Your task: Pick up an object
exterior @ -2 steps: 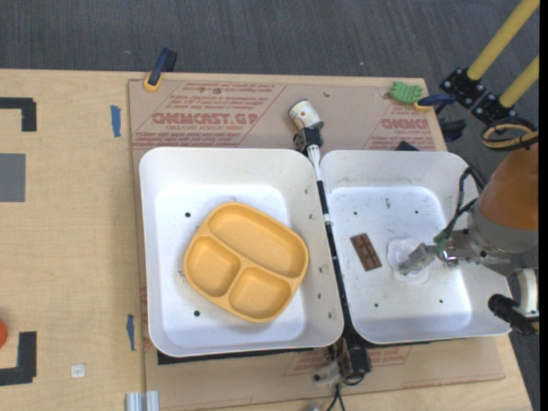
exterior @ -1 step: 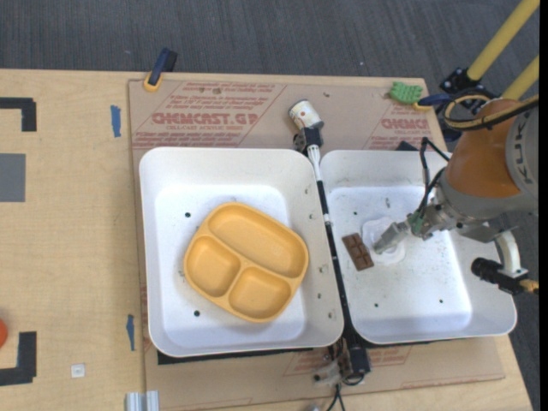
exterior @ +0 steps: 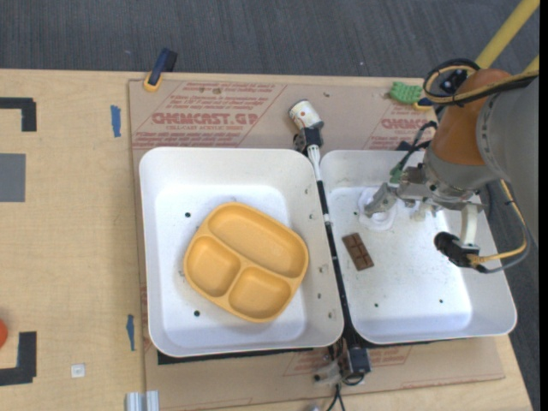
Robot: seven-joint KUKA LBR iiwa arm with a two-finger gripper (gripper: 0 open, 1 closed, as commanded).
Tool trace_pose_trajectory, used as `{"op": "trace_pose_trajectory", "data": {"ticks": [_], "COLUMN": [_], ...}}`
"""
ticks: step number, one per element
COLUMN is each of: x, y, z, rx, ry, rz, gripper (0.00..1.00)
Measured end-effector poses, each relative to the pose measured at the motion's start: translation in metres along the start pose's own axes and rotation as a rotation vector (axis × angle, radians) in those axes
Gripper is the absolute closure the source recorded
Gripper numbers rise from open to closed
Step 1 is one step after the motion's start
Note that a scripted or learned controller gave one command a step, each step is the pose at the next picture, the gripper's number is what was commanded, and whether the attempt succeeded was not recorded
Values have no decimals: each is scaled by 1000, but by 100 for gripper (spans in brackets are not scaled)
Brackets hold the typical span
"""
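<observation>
The brown bar (exterior: pixel 358 252) lies flat near the left edge of my right bin (exterior: pixel 411 319), and my claw (exterior: pixel 379 205), spread over the back edge, pinches nothing, so it could slip when I grab.

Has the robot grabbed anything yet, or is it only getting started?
Nothing looks picked up so far. The yellow divided plate lies flat in the left bin, and the small brown bar lies on the floor of the right bin. The arm's tool is low in the right bin's upper part, above and apart from the bar. Closing on an object and lifting it are both left to do.
</observation>
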State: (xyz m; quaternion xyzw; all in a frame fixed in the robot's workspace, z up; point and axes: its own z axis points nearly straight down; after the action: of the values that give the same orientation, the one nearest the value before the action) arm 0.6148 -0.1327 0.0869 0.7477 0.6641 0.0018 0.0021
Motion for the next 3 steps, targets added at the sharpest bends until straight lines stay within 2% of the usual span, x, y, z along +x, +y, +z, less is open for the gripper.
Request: {"op": "trace_pose_trajectory", "data": {"ticks": [1,2,3], "x": [23,6,19], "y": [-62,18,-29], "z": [0,0,0], "rx": [3,0,2], "ry": [1,0,1], "rz": [228,110,-192], "gripper": [0,0,0]}}
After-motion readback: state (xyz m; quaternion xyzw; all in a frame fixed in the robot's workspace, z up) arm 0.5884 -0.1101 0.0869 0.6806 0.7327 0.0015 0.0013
